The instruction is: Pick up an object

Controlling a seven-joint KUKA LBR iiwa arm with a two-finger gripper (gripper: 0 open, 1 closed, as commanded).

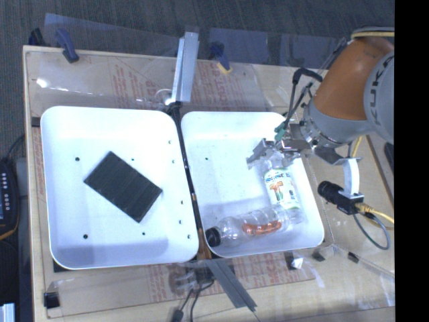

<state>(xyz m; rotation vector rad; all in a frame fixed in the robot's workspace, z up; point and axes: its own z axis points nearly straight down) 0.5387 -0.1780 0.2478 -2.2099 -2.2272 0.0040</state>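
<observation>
Camera view, clear plastic bottle [253, 224] (black cap), lying in right bin [221, 146].

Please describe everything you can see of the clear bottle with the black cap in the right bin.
The clear bottle looks like thin transparent plastic and lies on its side along the near edge of the right bin. Its black cap points toward the divider between the bins. Something orange shows through its middle; whether it is a label or contents cannot be told. Its far end lies against the lower end of a second, white-labelled bottle, near the bin's near right corner. The body looks somewhat crumpled.
</observation>
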